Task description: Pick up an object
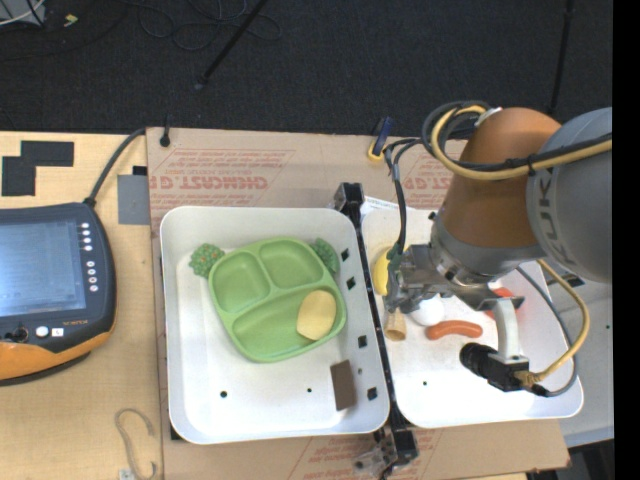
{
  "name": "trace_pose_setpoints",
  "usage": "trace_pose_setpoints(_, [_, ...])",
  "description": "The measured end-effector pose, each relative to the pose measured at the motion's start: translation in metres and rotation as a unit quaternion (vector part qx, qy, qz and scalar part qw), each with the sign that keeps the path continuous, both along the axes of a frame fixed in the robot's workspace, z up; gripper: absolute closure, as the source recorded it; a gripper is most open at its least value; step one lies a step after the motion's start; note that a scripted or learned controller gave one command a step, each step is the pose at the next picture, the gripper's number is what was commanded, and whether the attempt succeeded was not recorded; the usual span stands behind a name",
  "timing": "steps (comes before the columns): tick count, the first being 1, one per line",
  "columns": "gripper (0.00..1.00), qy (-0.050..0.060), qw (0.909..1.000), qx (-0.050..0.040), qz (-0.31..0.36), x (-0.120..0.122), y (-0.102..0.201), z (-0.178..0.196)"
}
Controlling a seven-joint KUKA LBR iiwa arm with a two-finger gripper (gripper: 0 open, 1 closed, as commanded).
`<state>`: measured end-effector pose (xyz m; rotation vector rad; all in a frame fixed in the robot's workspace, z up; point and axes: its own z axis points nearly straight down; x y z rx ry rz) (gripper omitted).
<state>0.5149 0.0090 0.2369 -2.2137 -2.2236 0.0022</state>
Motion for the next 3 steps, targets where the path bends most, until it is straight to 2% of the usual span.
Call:
trace_pose_setpoints(1, [1.0, 0.0, 1.0, -0.0009, -0.001, -0.005, -0.003, -0.001])
trace_pose_setpoints(2, [1.0, 0.001, 1.0, -0.0013, -0.003, 0.008, -0.008, -0.014])
trace_pose_setpoints(3, [1.0, 0.0, 1.0, -0.0005, -0.002, 0.002, 0.006, -0.009])
